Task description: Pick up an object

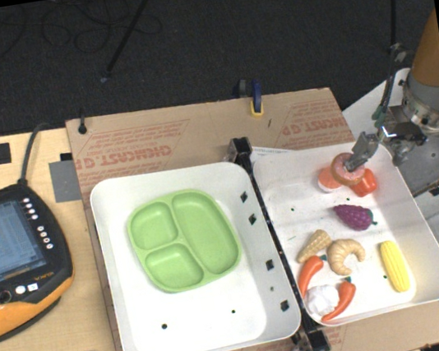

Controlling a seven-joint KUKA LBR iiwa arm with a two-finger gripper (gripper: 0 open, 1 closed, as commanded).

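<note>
The grey arm reaches in from the right, and its two-finger gripper [358, 158] hangs low over the far part of the right shallow white bin [436, 276], directly at a round pink-and-red plastic toy food piece [345, 176]. One dark finger lies across the top of that piece. Whether the tool is open or closed on it cannot be told at this slant, and nothing shows the piece lifted, so no hold is recorded.

Step in hand, as judged: the approach and close on a chosen object, the pink-and-red piece being the likely target. The next move calls for a firm closure with the piece between the fingers, then a straight rise clear of the bin wall (the rounded shape may slip sideways).

Count, right bin: one pink-and-red piece; one purple toy grape cluster [354, 216] just beside it; one pale yellow ridged corn-like piece [313, 244]; one tan croissant-shaped piece [346, 253]; one yellow toy corn cob [395, 265]; two orange-red pepper-like pieces [310, 271]; one white crumpled item [324, 298].

Count, left shallow white bin [134, 310]: one green three-compartment plastic plate [184, 240], nothing resting in it.
</note>
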